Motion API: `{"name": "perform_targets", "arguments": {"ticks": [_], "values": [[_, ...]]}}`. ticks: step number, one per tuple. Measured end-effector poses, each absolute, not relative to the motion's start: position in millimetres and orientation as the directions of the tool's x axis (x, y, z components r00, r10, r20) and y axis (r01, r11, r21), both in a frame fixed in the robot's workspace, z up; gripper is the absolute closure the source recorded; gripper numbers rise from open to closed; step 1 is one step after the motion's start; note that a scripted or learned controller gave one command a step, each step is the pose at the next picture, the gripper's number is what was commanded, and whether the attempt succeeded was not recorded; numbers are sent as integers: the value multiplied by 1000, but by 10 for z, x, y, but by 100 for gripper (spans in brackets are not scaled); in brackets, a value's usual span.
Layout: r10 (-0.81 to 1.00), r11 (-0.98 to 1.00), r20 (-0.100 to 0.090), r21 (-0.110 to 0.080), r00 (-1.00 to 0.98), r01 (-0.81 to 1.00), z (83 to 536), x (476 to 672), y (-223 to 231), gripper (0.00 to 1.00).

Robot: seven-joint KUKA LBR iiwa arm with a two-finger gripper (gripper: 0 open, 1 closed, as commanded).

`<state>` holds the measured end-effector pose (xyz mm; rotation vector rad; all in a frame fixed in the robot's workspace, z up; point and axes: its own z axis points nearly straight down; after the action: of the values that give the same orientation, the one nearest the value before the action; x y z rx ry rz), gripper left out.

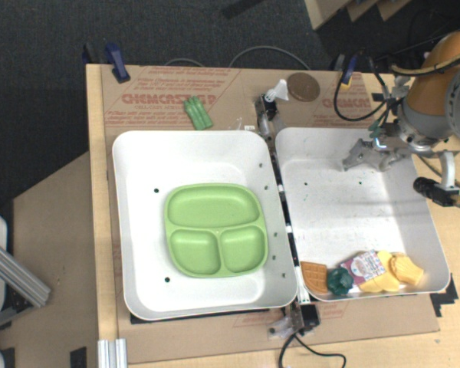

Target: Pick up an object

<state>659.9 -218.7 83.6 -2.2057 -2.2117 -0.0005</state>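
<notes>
Several small items lie bunched at the near edge of the right bin [414, 205]: an orange-brown waffle-like piece [314, 276], a dark green lump [340, 282], a pink and white packet [366, 265] and yellow pieces [397, 274]. My gripper [372, 156] hangs over the far part of this bin, well away from that cluster. Its fingers are spread open and hold nothing. The grey arm with its orange band [445, 60] comes in from the upper right.
The left bin [138, 175] holds a light green divided plate [215, 228]. On the bench behind it lies a small green object [198, 113]. A brown disc [303, 87] and blue clamps [119, 61] sit at the far edge, with cables near the gripper.
</notes>
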Motion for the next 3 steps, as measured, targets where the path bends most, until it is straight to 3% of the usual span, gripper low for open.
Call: {"name": "perform_targets", "arguments": {"ticks": [1,2,3], "values": [[1000,1,6,-3,-1,1000,855,5941,-2210,0],[1000,2,5,0,-2,1000,855,5814,-2209,0],[1000,4,4,3,-4,1000,845,6430,-2202,0]]}}
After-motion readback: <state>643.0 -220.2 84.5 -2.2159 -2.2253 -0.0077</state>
